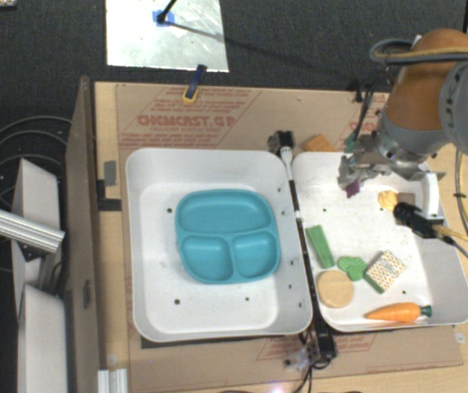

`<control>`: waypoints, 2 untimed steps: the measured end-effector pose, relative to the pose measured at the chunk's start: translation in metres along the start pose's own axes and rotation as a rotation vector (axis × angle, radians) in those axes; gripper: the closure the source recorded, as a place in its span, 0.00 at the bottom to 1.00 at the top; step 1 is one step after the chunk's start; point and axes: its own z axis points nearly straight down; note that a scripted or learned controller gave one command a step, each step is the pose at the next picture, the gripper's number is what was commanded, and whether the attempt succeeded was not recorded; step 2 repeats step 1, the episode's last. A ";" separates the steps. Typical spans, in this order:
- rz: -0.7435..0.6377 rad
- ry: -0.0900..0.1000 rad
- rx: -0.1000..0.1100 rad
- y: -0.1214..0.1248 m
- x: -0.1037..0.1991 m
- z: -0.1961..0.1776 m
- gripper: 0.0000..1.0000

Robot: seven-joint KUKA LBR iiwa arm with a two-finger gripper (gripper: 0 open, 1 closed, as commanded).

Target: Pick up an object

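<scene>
Camera view: carrot (393, 312) lies crosswise, tip pointing left.

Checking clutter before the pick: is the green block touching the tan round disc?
Apart. The camera view shows a strip of white bin floor between the green block and the tan round disc below it.

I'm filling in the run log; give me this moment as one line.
gripper: over right bin, far end | carrot, green block, tan disc: lying in bin | blue tray: left bin
</scene>
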 end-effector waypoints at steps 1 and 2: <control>0.001 -0.001 -0.001 -0.044 0.044 0.001 1.00; 0.001 -0.001 -0.001 -0.044 0.044 0.001 1.00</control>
